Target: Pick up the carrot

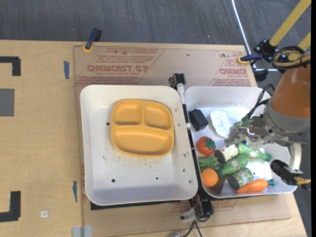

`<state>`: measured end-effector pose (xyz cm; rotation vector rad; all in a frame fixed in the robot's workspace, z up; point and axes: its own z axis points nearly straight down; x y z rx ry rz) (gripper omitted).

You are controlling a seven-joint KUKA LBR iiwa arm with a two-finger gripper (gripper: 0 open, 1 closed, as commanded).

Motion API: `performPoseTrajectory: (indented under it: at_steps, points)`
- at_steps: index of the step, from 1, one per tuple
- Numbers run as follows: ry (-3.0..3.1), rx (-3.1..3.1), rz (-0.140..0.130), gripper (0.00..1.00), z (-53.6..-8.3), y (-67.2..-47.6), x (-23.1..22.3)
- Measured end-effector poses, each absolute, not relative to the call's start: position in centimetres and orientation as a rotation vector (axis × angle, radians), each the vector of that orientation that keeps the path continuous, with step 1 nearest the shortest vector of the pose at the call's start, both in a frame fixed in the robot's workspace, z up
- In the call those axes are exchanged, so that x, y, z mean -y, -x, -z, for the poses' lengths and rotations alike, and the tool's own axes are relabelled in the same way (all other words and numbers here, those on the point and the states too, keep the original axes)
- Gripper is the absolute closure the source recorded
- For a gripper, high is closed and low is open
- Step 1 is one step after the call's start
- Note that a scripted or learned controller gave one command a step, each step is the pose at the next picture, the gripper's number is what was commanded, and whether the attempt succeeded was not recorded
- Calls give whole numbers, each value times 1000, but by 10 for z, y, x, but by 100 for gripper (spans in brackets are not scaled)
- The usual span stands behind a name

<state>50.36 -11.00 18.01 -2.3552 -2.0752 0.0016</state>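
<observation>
From where I stand nothing is picked yet: the carrot (252, 185) lies on the floor of the right bin (223, 93) near its front rim, beside a dark bottle (240, 177). Its long axis runs nearly left-right, the tip seemingly toward the left. The gripper (245, 129) hangs above the clutter further back; I cannot tell its state

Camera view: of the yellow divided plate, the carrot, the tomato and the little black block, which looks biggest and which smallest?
1. Yellow divided plate, by far the largest.
2. Carrot, long and thin.
3. Tomato and black block look about alike; I would not rank them.
</observation>
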Motion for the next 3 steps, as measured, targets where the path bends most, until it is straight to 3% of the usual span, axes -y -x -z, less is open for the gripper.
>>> performPoseTrajectory:
  at_steps: [2,3]
  points:
    - [2921,1148,-3,0,-184,-481,-25]
    - [3078,623,-4,0,-204,-491,-73]
